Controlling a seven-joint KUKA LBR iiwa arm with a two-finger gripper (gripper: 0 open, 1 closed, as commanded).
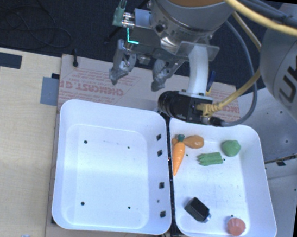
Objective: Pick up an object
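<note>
The gripper (141, 80) is hanging with its two fingers spread apart and nothing between them, above the cardboard (93, 83) at 12 o'clock of the left bin (60, 157). In the right bin (264, 175), a toy carrot (177, 155) is lying along the wall at 10 o'clock, touching an orange gourd-shaped piece (193, 142), with a green pod (209, 159) and a green lump (231, 147) sitting toward 12 to 1 o'clock. A black block (197, 209) is resting near 6 o'clock and a pinkish-red ball (236, 226) at 5 o'clock.
</note>
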